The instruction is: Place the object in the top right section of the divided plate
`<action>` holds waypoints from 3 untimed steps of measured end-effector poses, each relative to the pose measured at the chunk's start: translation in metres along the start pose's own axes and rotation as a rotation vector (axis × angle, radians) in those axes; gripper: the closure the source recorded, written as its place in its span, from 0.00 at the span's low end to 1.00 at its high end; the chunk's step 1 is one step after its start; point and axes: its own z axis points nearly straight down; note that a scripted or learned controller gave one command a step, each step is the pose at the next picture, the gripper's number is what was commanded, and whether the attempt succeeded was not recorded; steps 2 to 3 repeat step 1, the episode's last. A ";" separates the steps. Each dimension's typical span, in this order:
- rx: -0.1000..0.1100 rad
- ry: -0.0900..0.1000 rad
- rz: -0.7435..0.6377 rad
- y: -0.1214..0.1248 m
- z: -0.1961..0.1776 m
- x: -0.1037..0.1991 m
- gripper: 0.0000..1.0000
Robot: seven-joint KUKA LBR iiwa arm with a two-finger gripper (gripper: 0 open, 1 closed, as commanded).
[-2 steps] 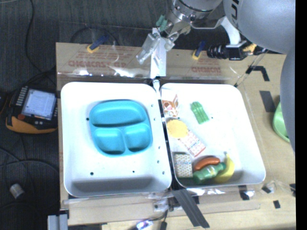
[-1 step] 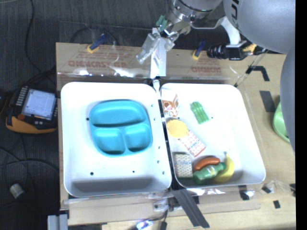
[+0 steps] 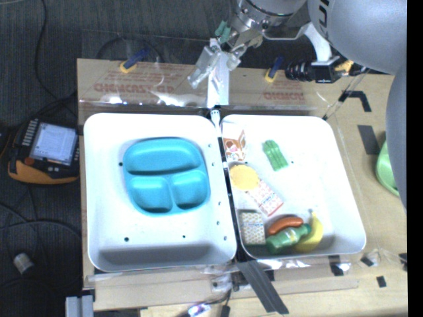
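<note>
A blue divided plate [image 3: 165, 174] lies in the left white bin [image 3: 106, 243], with one wide section at the far side and two small ones nearer. High above the bench's far edge, my gripper [image 3: 209, 81] hangs behind the gap between the bins. Its two pale fingers [image 3: 198, 74] are spread open with nothing between them. The loose objects lie in the right bin [image 3: 344, 197]: a green piece [image 3: 275, 155], a yellow round item [image 3: 242, 176], a red-and-white packet [image 3: 266, 198] and a small printed packet [image 3: 234, 147].
At the right bin's front sit a red sausage-like item [image 3: 285, 224], a banana [image 3: 315, 232], a green item [image 3: 283, 240] and a grey checkered block [image 3: 252, 226]. Clamps [image 3: 134, 61] hold plastic sheeting behind the bins. A handheld device [image 3: 49, 147] lies at the left.
</note>
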 end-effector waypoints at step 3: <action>0.000 0.000 0.000 0.000 0.000 0.000 0.00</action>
